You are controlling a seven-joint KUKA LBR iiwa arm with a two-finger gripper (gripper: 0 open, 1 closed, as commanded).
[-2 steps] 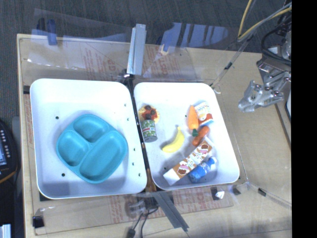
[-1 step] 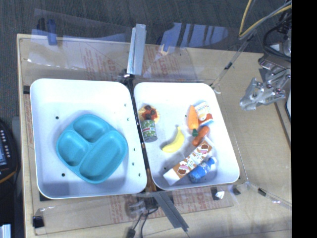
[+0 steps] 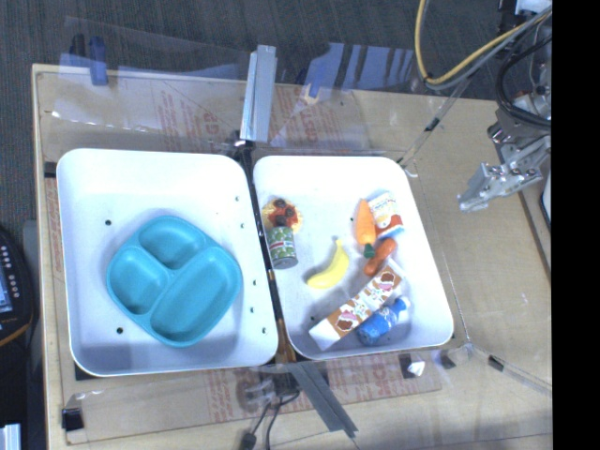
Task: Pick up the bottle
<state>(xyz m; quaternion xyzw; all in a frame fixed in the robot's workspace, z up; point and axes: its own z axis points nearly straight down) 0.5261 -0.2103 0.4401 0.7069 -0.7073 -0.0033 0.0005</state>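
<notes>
You see a glossy blue bottle lying on its side at the near edge of the right white bin. It touches a long printed carton, and its outline is hard to make out. The grey metal gripper hangs outside that bin, over the bench, well apart from the bottle. You cannot tell whether it is clenched or released. A smooth blue divided plate sits in the left bin.

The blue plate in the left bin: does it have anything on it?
Empty. The blue plate shows bare blue in all three compartments; the toy food lies in the right bin.
</notes>
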